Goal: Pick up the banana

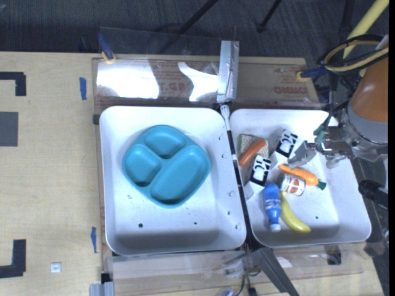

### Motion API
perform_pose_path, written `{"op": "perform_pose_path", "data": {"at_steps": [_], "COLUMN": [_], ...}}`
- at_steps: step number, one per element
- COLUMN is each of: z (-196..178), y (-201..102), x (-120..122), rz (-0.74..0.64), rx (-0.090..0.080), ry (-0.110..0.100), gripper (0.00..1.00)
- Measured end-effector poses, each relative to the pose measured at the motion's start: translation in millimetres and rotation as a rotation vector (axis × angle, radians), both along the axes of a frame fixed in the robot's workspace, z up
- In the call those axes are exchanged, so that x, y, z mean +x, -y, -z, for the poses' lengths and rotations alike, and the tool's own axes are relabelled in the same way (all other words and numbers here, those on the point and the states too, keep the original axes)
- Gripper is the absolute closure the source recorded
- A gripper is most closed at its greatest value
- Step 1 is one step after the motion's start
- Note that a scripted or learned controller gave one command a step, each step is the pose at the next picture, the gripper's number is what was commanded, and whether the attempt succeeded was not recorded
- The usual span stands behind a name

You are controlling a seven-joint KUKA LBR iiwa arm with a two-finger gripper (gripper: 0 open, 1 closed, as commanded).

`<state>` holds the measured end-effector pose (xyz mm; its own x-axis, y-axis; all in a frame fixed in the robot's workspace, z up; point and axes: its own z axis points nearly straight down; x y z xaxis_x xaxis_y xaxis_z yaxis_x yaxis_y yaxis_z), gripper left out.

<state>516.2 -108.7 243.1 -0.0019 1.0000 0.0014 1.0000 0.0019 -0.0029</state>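
The yellow banana [294, 218] lies near the front of the right bin [353, 197], beside a blue bottle [271, 207]. My gripper [318, 157] hangs over the bin's back right part, above and behind the banana, well apart from it. Its fingers stand spread and open with nothing between them. One fingertip [300, 155] is just behind an orange carrot [300, 174].
The right bin also holds a small red and white can [293, 187], a hot dog [252, 152] and two black and white boxes [261, 168] [286, 143]. A blue divided plate [165, 164] sits in the left bin [117, 214]. The grey arm with its orange band [373, 97] enters from the right.
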Motion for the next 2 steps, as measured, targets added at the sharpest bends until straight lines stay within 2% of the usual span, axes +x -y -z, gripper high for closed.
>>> {"op": "perform_pose_path", "data": {"at_steps": [1,2], "z": [107,59], "y": [-5,-61], "x": [46,-33], "rz": [0.121,-0.022], "rx": [-0.001,0.000], "ry": [0.002,-0.001], "gripper": [0.00,0.00]}}
